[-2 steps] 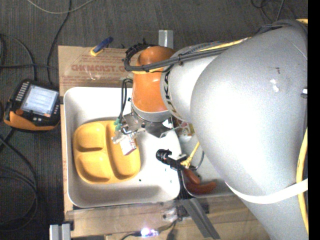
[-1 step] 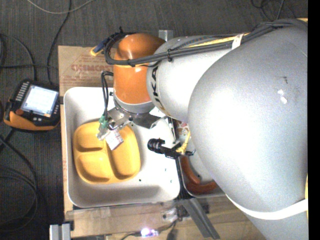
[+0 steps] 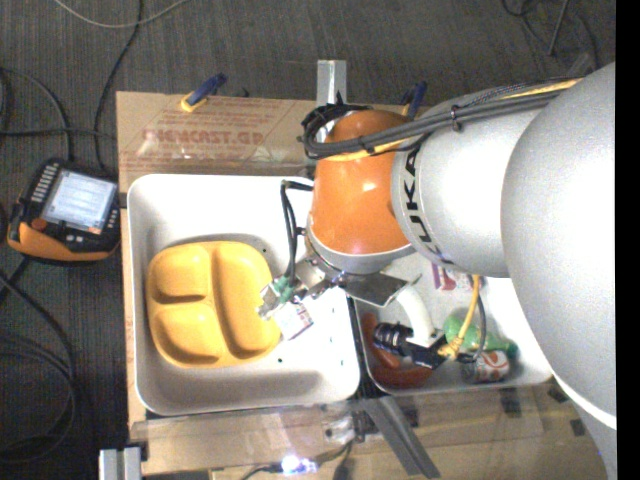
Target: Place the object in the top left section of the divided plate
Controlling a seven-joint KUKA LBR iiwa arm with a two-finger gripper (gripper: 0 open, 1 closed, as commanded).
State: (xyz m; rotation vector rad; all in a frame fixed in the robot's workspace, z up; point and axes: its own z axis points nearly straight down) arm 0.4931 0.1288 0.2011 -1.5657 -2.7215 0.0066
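Observation:
The yellow divided plate lies in the left white bin, towards its left side. My gripper hangs low over the plate's right rim, below the orange wrist band. A small white thing with red print and a green bit sit right at the gripper tip. I cannot tell whether they are held or lying on the bin floor. The plate's sections look bare.
The right bin holds a brown bowl, a green object, a small printed can and a white piece. The arm covers most of that bin. A teach pendant lies left of the bench.

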